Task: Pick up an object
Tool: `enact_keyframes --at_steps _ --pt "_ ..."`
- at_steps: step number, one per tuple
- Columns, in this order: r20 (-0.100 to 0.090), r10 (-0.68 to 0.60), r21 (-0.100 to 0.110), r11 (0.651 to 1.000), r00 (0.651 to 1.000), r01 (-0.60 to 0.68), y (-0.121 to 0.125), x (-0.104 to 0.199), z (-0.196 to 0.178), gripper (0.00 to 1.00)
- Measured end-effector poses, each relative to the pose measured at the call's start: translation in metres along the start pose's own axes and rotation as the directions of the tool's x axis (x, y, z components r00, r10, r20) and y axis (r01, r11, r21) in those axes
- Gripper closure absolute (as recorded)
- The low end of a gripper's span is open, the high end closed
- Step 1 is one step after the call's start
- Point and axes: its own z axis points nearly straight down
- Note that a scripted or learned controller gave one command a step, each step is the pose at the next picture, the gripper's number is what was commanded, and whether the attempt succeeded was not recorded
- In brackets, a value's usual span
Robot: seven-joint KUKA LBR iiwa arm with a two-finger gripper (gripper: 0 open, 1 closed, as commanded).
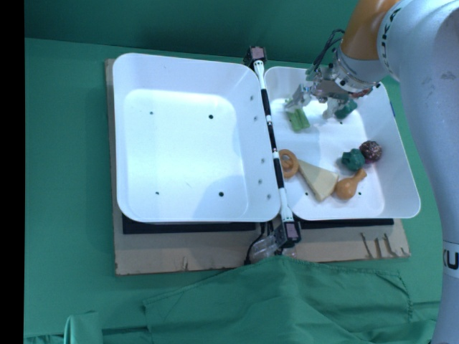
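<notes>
My gripper hangs over the far part of the right bin, open, with its two fingers spread wide and nothing between them. A light green stick-shaped piece lies just below the left finger. A small green piece sits at the tip of the right finger; I cannot tell whether they touch. Nearer the front lie an orange ring, a pale cheese wedge, an orange gourd, a teal lump and a dark red berry.
The left bin stands beside the right one, parted by a black-and-white striped bar. Both rest on cardboard over green cloth. The grey arm comes down along the right side.
</notes>
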Motion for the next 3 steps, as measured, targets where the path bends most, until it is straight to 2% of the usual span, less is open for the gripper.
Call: enact_keyframes --at_steps 1,2,3 --pt "0.000 0.004 -0.012 1.000 1.000 -0.004 0.001 0.000 -0.017 1.00" --pt "-0.003 0.016 0.011 1.000 1.000 -0.016 -0.003 -0.007 -0.069 1.00" --pt "-0.003 0.028 0.010 1.000 1.000 -0.028 -0.010 -0.005 -0.128 1.00"
